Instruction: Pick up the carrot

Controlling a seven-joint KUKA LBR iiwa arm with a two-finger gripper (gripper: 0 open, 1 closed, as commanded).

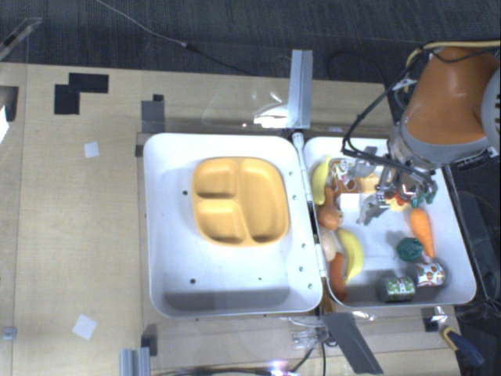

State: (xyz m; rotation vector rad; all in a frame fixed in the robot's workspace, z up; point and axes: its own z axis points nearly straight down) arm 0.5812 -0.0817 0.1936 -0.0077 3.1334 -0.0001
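the carrot (422, 230) lay in the right bin (462, 284), near the right side of the frame, with its pointy end down toward a dark green thing (409, 249). the gripper (394, 197) hung just to the upper left of the carrot, not touching it. its fingers looked a little apart with nothing between them, but that part was blurry. two bananas (351, 253) lay along the left side of that bin. a yellow tray (238, 200) sat in the left bin (168, 233).
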